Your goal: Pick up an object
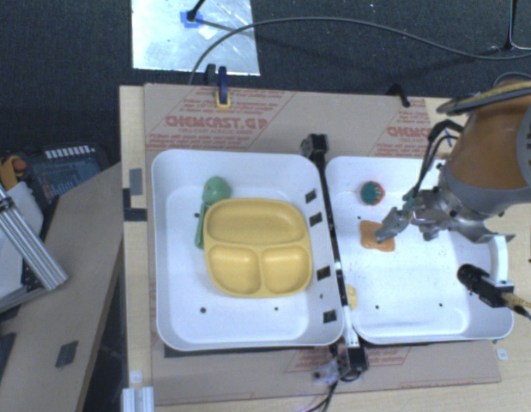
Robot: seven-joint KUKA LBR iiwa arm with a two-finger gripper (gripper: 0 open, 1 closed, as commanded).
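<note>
My gripper (388, 231) reaches in from the right and is low in the right bin (419, 316). Its tip is at the right edge of a flat orange piece (371, 233), touching or just above it. A small round green and red object (371, 192) lies a little behind that piece, toward the bin's back. The left bin (175, 230) holds a yellow divided plate (256, 245), and a green spoon-like object (213, 195) lies along the plate's back-left edge.
A small yellow bit (352, 296) lies by the right bin's left wall near the front. A black divider (328, 230) with clips runs between the two bins. The arm's orange band (497, 148) and a black fitting (481, 285) hang over the right bin's right side.
</note>
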